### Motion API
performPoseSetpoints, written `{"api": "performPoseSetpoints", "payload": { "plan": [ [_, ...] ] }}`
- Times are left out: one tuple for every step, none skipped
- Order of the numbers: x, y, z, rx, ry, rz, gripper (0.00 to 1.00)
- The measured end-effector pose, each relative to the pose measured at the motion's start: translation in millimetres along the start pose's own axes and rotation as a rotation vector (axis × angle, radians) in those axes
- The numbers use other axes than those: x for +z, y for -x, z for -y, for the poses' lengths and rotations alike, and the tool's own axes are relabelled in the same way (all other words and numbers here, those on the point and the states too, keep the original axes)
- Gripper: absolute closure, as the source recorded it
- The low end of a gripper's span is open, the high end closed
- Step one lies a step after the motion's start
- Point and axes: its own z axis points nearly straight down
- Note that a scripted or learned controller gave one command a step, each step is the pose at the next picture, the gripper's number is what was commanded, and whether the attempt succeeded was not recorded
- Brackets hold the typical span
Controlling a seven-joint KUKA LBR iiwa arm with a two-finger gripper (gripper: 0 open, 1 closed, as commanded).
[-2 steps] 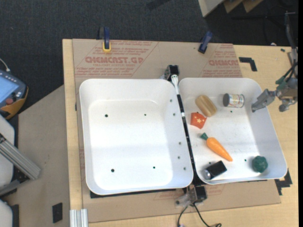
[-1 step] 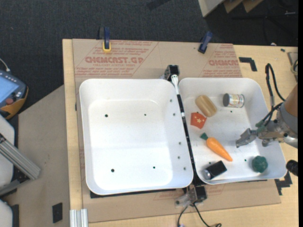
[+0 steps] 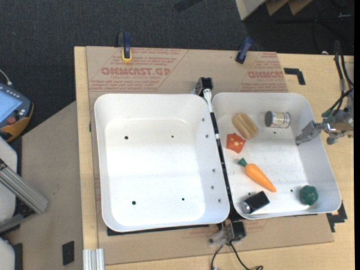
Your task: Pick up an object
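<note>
The right white bin (image 3: 320, 167) holds several objects. A tan bread-shaped piece (image 3: 244, 125) lies at its upper middle, with a small silver can (image 3: 277, 118) on its side to the right of it. Below them are a red block (image 3: 235, 143), an orange carrot with a green top (image 3: 258, 175), a black box (image 3: 256, 201) by the front wall and a dark green ball (image 3: 308, 194) in the front right corner. My gripper (image 3: 316, 131) hangs over the bin's right rim, right of the can, with nothing seen in it.
The left white bin (image 3: 107, 151) sits beside the right one on a cardboard sheet (image 3: 169, 61). Blue clamps (image 3: 243, 50) and a yellow clamp (image 3: 126, 54) hold the sheet's far edge. Cables (image 3: 343, 77) hang at the right edge.
</note>
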Motion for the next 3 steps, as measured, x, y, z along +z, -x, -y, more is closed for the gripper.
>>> {"api": "performPoseSetpoints", "payload": {
  "plan": [
    [-151.4,-0.6,-49.9,-0.003,0.015,0.005,0.00],
    [71.3,-25.1,-46.2,0.000,-0.016,-0.008,0.00],
    [-81.2,-14.8,-72.3,0.000,0.013,0.003,0.00]
  ]
}}
